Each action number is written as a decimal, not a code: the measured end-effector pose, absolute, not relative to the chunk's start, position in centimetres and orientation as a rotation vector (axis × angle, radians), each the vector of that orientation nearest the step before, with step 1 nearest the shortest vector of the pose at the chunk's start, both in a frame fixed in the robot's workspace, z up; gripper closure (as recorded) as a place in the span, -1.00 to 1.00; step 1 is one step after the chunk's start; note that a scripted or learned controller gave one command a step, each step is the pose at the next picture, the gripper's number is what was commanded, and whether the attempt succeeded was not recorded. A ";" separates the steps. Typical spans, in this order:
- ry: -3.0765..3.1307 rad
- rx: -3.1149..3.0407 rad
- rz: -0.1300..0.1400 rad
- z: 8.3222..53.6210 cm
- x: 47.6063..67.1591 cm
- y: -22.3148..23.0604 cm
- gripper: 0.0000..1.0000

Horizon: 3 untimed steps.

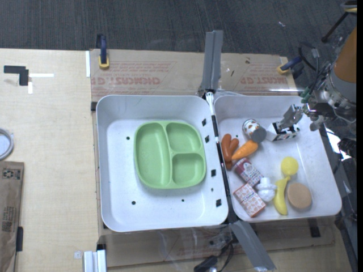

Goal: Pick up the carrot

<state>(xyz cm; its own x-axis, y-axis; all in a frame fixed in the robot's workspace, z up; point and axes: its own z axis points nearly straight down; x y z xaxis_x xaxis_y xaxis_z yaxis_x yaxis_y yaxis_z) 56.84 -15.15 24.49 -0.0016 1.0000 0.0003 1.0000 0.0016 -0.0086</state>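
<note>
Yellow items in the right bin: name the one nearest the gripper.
The lemon, round and upper; the banana lies lower, farther from the gripper.

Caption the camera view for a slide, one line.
The claw hovers over the right bin, up and right of the carrot; a green divided plate sits in the left bin.

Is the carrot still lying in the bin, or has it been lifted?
Lying in the bin. The carrot rests on the right bin's floor beside the hot dogs, with the gripper off to its right, apart from it.
</note>
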 end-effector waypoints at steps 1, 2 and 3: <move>-2.217 -2.210 0.016 25.0 57.0 -15.2 1.00; -2.217 -2.211 0.017 25.0 56.9 -15.2 -1.00; -2.343 -2.083 0.007 14.4 60.2 -12.0 -1.00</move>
